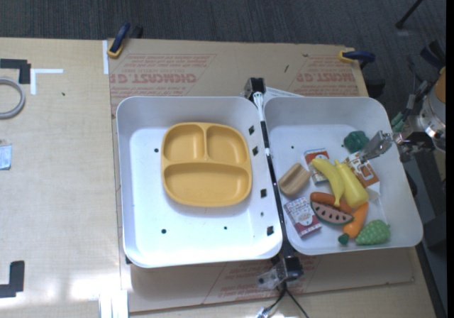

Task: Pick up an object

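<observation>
Yellow banana (342,180) lies packed against neighbouring toys, so you risk a slipped or double grab from the tool (376,145) just beside it, whose opening you cannot tell.

So the left bin (135,189) has a divided plate (207,165) sitting in the middle. The right bin (397,235) holds a pile of toy food: bananas (342,179) in the middle, bread (294,180) to their left, grapes (373,233) at the near right corner.
</observation>
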Robot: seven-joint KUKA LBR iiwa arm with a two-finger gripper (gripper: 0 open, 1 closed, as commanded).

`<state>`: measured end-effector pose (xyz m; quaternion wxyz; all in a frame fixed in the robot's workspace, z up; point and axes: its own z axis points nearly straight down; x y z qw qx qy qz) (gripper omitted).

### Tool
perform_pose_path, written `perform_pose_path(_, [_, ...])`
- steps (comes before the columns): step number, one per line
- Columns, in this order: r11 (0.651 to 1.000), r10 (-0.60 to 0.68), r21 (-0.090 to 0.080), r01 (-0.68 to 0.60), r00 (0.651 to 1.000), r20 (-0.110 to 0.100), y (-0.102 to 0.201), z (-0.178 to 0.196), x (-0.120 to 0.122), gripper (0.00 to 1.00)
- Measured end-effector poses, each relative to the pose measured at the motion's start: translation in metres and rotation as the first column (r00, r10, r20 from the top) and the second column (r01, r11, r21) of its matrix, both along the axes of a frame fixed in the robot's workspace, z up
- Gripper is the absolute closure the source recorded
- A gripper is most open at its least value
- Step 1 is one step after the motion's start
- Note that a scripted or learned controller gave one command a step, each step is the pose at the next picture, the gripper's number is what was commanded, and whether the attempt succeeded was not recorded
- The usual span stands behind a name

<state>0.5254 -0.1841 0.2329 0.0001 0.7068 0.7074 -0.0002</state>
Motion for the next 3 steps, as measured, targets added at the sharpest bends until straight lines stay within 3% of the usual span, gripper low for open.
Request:
perform_pose_path(1, [1.000, -0.020, -0.004, 0.020, 1.000, 0.010, 0.017, -0.120, 0.016, 0.00])
perform_pose_path(2, [1.000, -0.022, -0.004, 0.022, 1.000, 0.013, 0.017, -0.109, 0.017, 1.00])
perform_pose_path(3, [0.992, -0.123, 0.000, 0.123, 0.992, 0.001, 0.083, -0.008, 0.023, 1.00])
